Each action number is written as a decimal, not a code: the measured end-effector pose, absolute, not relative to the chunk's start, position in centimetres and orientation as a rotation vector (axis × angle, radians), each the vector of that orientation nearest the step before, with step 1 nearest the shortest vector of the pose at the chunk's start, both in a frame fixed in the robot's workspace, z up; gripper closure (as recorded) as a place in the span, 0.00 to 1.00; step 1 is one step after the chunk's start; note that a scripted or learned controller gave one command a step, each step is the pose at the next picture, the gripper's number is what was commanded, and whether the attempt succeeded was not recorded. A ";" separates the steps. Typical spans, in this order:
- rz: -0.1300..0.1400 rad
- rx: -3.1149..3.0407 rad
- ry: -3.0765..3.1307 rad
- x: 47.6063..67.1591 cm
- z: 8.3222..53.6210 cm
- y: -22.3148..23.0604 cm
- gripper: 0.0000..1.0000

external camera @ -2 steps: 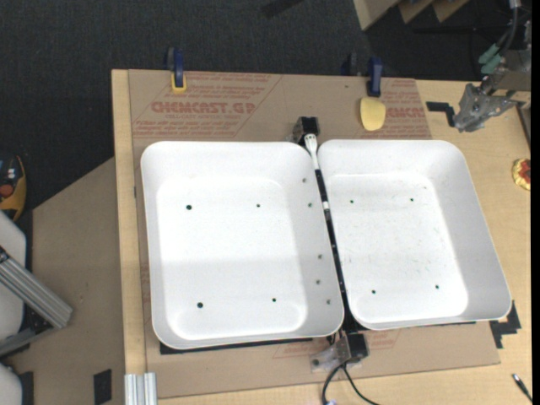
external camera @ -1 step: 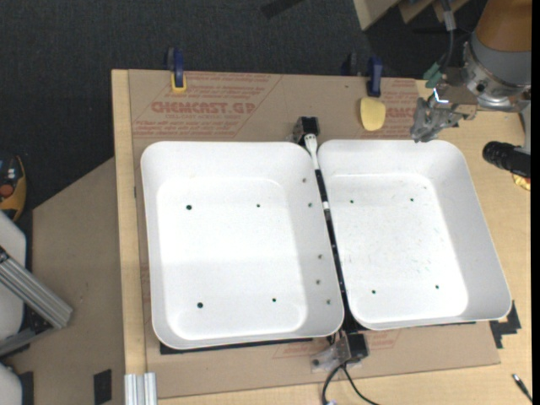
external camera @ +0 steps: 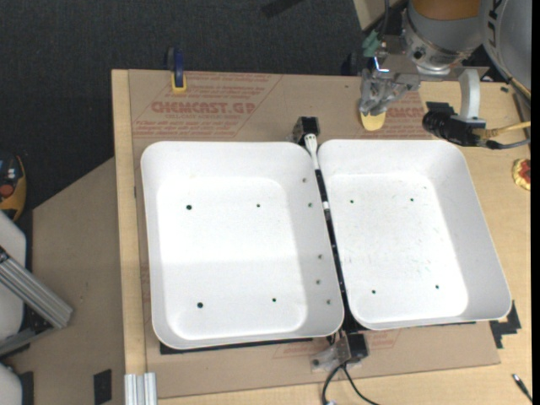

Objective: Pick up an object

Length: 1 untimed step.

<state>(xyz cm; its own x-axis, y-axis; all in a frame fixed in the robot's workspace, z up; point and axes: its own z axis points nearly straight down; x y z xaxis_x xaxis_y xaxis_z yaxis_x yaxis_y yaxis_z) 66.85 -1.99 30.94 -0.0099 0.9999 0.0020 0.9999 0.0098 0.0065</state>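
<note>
The arm (external camera: 456, 7) is cut off by the top edge; the claw's (external camera: 377, 101) grip on the yellow object (external camera: 372, 121) is unclear.

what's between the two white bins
In the camera view, a thin dark seam runs between the left bin and the right bin, with a black clamp at its far end.

A small pale-yellow object (external camera: 372, 120) sits between the pincer (external camera: 375, 108) fingertips, above the right bin's (external camera: 472, 184) far rim.
</note>
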 end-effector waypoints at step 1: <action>-0.004 2.227 2.203 66.1 32.4 -14.4 1.00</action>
